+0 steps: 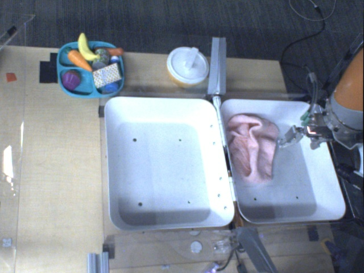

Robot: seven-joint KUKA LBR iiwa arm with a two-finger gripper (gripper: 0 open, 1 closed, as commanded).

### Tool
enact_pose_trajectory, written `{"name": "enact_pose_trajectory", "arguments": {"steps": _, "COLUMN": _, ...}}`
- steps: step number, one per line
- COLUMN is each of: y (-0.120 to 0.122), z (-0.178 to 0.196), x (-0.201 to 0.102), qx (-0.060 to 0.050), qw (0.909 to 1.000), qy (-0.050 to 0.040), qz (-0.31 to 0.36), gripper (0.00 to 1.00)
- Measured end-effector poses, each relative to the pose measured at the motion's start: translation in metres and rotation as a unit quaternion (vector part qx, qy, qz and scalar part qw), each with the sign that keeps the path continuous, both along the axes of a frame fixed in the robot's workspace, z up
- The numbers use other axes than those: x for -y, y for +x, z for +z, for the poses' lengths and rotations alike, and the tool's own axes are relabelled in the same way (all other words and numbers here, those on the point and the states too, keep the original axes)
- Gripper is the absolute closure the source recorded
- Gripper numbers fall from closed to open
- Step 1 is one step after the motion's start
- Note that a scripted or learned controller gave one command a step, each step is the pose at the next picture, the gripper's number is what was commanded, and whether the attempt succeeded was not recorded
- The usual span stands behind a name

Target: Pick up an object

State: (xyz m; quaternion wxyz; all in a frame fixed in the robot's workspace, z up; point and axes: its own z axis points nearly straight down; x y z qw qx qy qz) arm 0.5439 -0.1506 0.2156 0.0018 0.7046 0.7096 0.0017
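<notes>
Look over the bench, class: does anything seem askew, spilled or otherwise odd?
Nothing is spilled or damaged. The pink cloth lies crumpled and bunched against the left wall of the right bin, not flat. The end effector sits just to its right. The blue toy tray stands outside the bins.

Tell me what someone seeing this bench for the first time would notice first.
Probably the crumpled pink cloth in the left half of the right bin, with the end effector just off its right edge. Next, the blue tray of bright toy food at the bench's far left corner.
</notes>
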Motion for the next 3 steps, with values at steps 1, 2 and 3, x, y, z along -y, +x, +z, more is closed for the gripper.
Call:
{"name": "enact_pose_trajectory", "arguments": {"steps": 1, "y": 0.064, "z": -0.118, "x": -0.028, "qx": 0.004, "qw": 0.9974, "qy": -0.0011, "qz": 0.073, "gripper": 0.00}}
{"name": "enact_pose_trajectory", "arguments": {"steps": 2, "y": 0.067, "z": -0.106, "x": -0.029, "qx": 0.008, "qw": 0.9972, "qy": -0.0010, "qz": 0.074, "gripper": 1.00}}
{"name": "enact_pose_trajectory", "arguments": {"steps": 3, "y": 0.101, "z": -0.028, "x": -0.076, "qx": 0.002, "qw": 0.9955, "qy": -0.0007, "qz": 0.095, "gripper": 1.00}}
